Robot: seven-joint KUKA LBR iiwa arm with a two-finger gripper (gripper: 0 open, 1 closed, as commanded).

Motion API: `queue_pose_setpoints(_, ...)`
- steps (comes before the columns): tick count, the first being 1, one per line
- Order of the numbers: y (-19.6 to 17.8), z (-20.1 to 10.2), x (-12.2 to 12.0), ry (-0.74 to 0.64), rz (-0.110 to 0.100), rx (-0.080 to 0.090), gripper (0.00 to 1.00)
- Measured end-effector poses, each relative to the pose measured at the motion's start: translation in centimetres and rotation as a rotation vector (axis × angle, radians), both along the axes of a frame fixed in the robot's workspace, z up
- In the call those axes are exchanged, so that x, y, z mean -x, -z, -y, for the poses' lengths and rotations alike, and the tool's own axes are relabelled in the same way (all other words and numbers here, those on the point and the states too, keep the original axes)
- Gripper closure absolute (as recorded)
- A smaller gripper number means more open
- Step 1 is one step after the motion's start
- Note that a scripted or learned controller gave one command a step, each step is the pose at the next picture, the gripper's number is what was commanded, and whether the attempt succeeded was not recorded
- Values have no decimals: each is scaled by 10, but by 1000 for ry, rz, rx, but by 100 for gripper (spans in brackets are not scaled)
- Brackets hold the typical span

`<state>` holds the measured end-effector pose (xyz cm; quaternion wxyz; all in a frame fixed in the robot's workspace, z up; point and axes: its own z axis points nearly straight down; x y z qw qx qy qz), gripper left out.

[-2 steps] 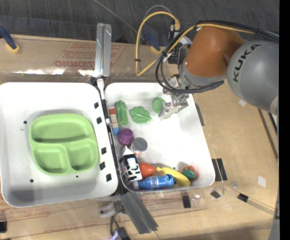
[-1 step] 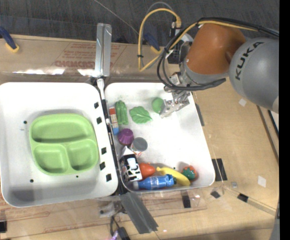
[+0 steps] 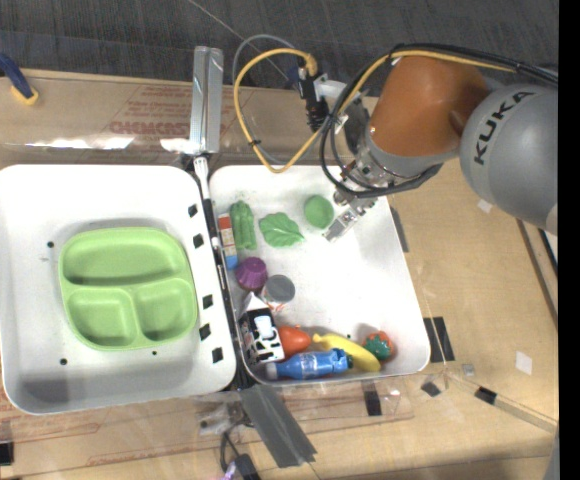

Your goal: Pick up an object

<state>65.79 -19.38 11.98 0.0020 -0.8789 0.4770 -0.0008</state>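
Observation:
The right bin (image 3: 395,268) holds several small items. A green round piece (image 3: 318,209), a green leaf shape (image 3: 281,230) and a green pickle (image 3: 242,223) lie near its far side. A purple cup (image 3: 251,271) and a grey disc (image 3: 279,289) sit mid-bin. A banana (image 3: 348,349), a blue bottle (image 3: 310,365), an orange item (image 3: 293,341) and a black-and-white block (image 3: 260,336) crowd the near edge. My gripper (image 3: 342,221) hangs low over the bin's far right, just right of the green round piece, and nothing shows in its grasp.
The left bin (image 3: 20,218) carries a green divided plate (image 3: 127,286). A grey divider bar (image 3: 208,108) and looped yellow cable (image 3: 255,98) lie behind the bins. The arm's orange band (image 3: 415,108) looms over the right bin's far corner.

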Motion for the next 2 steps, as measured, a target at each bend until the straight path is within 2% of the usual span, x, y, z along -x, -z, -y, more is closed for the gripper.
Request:
queue_pose_setpoints(1, 0, 1, 0, 1, 0, 0, 0)
queue_pose_setpoints(2, -17, -8, 0, -259, 1, 1, 0)
